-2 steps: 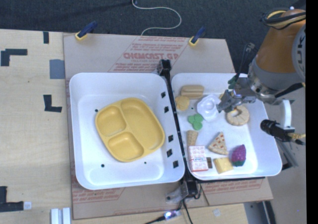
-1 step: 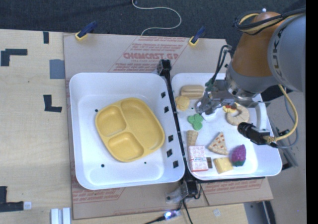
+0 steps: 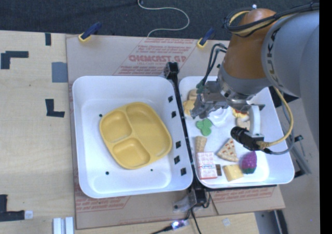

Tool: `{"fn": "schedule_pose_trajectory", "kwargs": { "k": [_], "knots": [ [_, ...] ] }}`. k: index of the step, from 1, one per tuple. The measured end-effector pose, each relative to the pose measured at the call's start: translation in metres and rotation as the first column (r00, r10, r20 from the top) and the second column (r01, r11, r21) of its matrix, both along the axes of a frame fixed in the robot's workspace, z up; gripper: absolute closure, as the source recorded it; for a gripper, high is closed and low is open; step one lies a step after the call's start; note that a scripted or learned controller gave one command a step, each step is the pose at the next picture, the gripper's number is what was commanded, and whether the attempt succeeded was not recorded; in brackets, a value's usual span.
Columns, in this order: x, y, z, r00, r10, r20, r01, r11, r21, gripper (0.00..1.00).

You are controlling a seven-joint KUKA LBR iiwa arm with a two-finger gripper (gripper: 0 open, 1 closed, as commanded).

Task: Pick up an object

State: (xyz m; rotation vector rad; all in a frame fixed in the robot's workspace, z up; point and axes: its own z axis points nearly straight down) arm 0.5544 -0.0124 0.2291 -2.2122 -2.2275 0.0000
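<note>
Grey arm (image 3: 290, 46) reaching in from right, over right bin (image 3: 282, 168). Left bin (image 3: 88, 139) holding yellow divided plate (image 3: 136, 134) at centre. Gripper (image 3: 205, 107) low at right bin's upper left, finger state unclear, cannot tell. Below it: green toy (image 3: 204, 126), pizza slice (image 3: 227, 150), purple berry (image 3: 249, 161), red-white box (image 3: 206, 165).

A robotics lab is suggested by clamped cardboard (image 3: 155, 56) beneath two white bins (image 3: 83, 124) and trailing cable (image 3: 166, 12).
</note>
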Motion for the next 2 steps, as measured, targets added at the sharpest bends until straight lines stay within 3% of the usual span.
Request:
{"fn": "schedule_pose_trajectory", "kwargs": {
  "k": [1,2],
  "knots": [
    [-0.018,0.054,0.0,1.0,0.0,-0.003,0.0,1.0,-0.001,1.0],
    [-0.016,0.101,0.005,1.0,0.0,-0.001,0.0,1.0,0.0,1.0]
  ]
}}
